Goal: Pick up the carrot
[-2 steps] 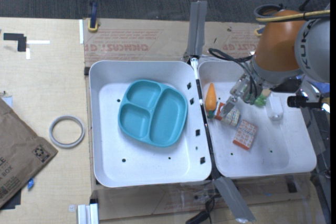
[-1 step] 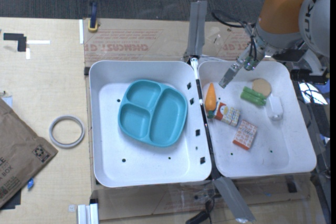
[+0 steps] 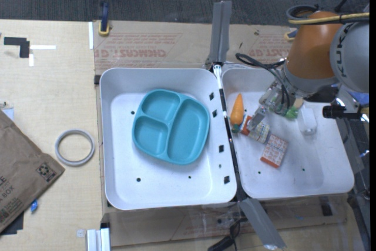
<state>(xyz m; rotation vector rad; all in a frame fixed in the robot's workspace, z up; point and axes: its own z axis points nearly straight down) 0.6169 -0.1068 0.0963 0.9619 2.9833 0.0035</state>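
Against the left wall of the right-hand shallow white bin (image 3: 329, 182) lies the small orange carrot (image 3: 237, 109), upright along the divider, green tip down. It looks light, hard and smooth, likely plastic, so a pinch across its thick middle seems safest. Whether the grey 2-finger gripper (image 3: 276, 100), hovering just beside it over the packets, is spread, I cannot tell.

two white bins (image 3: 111, 126), one blue tray (image 3: 170, 126), one carrot (image 3: 237, 109), one tape ring (image 3: 74, 146)
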